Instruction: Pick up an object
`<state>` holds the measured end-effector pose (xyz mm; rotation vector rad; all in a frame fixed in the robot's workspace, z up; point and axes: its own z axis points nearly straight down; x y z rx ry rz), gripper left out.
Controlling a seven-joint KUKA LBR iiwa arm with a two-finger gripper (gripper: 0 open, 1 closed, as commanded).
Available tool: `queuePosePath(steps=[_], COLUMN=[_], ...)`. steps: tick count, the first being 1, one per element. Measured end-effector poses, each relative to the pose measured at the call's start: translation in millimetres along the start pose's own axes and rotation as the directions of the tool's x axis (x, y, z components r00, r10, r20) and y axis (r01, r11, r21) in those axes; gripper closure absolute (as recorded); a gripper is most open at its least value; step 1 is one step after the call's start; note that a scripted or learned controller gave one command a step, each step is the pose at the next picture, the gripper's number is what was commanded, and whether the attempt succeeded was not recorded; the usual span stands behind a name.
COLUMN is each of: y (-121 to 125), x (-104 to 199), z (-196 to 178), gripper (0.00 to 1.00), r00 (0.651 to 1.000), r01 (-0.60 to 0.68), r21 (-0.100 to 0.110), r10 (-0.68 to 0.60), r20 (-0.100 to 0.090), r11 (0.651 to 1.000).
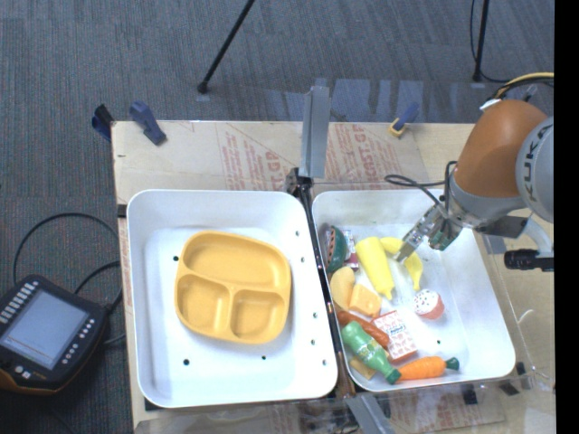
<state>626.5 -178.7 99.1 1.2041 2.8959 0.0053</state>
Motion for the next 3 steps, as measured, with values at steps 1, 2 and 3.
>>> queuePosePath(steps=[1,2,3], y=[-25.7,-35.9,-15.0], x=[20.1,37.1,116.3], z=[-20.5,-31.8,-105.5], gripper=[1.00,1.00,1.00], r00=[0.946,0.787,0.776], r01=[0.325,0.616,0.631], r21=[0.002,-0.001,0.000], r10=[-0.325,-0.616,-0.631], r20=[-0.004,-0.005,0.000], r11=[0.946,0.787,0.776])
